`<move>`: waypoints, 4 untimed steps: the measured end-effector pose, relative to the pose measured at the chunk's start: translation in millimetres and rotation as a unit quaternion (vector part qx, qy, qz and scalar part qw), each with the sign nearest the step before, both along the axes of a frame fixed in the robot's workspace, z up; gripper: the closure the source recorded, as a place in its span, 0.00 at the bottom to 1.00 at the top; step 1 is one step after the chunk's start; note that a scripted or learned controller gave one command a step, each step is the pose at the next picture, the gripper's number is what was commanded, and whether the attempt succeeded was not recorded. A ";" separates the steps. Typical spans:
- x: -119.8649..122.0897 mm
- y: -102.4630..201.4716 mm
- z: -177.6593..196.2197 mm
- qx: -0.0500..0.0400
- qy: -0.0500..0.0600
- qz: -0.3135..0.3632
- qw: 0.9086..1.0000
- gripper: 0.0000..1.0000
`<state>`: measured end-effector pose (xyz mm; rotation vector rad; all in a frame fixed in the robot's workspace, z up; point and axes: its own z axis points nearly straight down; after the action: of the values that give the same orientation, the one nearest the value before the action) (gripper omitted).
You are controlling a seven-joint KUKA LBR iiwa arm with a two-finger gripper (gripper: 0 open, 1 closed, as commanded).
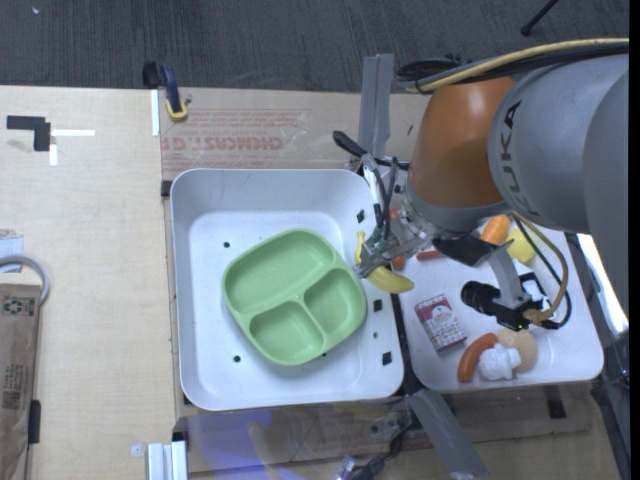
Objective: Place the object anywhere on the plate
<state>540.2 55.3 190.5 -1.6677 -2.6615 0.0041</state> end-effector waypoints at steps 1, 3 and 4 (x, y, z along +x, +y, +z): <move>0.1 -0.1 0.1 0.000 0.000 0.000 1.000 0.00; -58.1 -3.7 136.9 0.000 -0.002 0.034 0.999 0.00; -57.0 -3.7 145.1 -0.001 -0.002 0.035 0.999 1.00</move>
<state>483.3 51.6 335.6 -1.5761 -2.7217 0.0045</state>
